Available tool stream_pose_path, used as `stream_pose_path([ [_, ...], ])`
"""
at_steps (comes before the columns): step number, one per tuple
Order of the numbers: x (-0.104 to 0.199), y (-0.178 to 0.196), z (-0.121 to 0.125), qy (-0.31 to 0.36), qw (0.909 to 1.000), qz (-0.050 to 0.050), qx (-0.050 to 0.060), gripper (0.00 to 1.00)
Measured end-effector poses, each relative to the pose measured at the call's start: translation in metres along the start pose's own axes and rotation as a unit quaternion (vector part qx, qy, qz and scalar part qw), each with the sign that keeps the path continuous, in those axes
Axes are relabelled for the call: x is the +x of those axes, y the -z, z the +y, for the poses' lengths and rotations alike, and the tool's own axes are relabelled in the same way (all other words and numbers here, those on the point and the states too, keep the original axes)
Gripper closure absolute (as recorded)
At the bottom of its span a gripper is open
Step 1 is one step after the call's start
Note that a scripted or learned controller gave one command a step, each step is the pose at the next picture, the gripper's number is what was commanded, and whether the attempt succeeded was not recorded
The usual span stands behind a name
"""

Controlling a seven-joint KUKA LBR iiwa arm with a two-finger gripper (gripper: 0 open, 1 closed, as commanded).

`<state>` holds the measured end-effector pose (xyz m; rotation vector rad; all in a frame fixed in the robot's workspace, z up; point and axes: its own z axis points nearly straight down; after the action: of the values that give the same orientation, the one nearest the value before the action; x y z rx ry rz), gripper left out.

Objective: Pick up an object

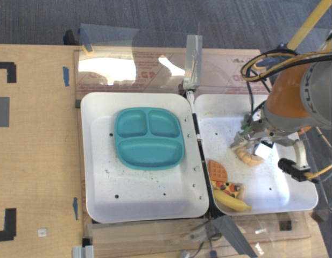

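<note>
My gripper hangs low over the right bin, below the orange wrist band. A tan bread-like piece lies right under the fingertips, touching or nearly so; I cannot see it between them. A waffle, a small pizza slice and a yellow banana lie along the right bin's front left corner.
The left bin holds a teal divided plate. A metal divider runs between the two bins. Cables and a black fitting hang off the arm over the right bin's right side.
</note>
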<state>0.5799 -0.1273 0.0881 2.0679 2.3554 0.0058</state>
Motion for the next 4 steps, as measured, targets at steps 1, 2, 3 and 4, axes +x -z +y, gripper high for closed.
stream_pose_path([
  [1, 0.076, 0.103, 0.043, 0.009, 1.0000, 0.002, -0.003, 1.00],
  [2, 0.011, 0.000, 0.011, -0.061, 0.9982, 0.000, 0.000, 1.00],
  [3, 0.032, 0.001, -0.064, -0.171, 0.9853, 0.000, 0.000, 1.00],
  [4, 0.033, 0.002, -0.093, -0.250, 0.9683, 0.001, -0.002, 1.00],
])
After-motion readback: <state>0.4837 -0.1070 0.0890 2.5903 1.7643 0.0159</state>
